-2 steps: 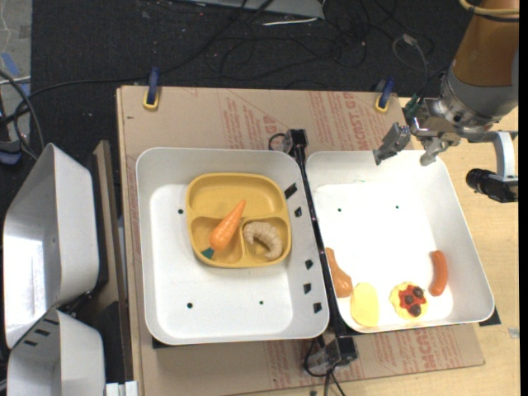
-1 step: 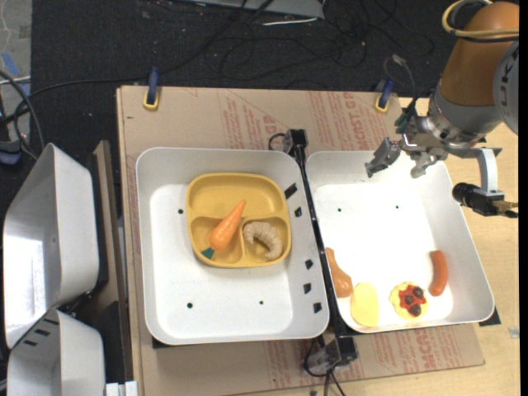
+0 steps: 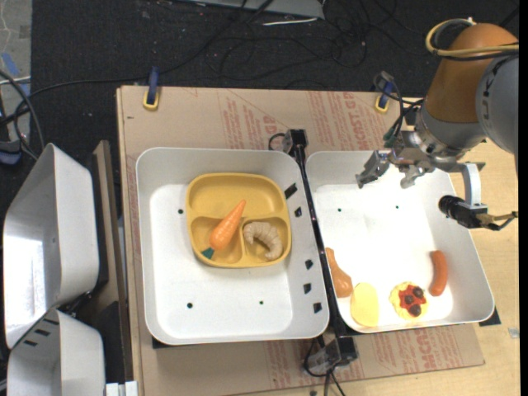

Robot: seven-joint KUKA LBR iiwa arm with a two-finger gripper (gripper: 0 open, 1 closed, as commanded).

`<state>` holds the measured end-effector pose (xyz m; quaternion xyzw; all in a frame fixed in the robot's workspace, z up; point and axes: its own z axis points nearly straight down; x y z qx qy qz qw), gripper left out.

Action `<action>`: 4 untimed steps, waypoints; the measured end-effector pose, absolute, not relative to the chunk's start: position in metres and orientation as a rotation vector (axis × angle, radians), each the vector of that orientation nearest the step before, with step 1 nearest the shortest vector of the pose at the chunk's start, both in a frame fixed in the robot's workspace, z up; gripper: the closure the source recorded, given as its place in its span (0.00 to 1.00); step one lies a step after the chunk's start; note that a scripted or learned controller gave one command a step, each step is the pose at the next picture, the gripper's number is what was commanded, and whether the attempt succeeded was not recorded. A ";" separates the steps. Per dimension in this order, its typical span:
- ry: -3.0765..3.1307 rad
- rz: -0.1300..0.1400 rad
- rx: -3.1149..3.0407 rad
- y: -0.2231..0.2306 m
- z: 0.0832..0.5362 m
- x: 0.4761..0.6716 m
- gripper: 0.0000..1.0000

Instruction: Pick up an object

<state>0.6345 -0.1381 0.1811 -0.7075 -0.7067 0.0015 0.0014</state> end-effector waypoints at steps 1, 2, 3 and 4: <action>-2.221 0.005 -2.215 -0.131 0.119 0.636 0.00; -2.226 -0.001 -2.220 -0.131 0.134 0.638 1.00; -2.229 -0.006 -2.222 -0.126 0.197 0.642 1.00; -2.229 -0.006 -2.222 -0.126 0.238 0.643 1.00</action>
